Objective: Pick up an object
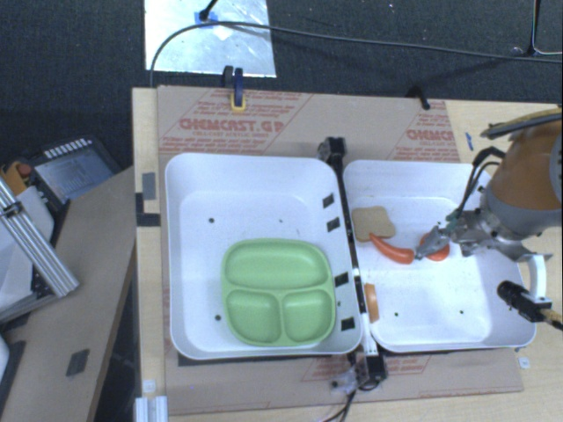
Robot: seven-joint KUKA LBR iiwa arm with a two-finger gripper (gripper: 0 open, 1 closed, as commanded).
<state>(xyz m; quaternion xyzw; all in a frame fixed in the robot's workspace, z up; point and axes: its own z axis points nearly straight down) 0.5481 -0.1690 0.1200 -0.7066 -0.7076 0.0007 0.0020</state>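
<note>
I was down in the right bin [413, 328], my gripper [433, 246] at the right end of the orange-red piece [393, 251], beside the tan slab [372, 222]. Whether I'd clamped it, I couldn't tell. Grasp step, I judged; next, a firm squeeze, then lift straight.

Dark carpet floor [70, 51] — shiny metal sheet [209, 23], tan side table [79, 271].
</note>
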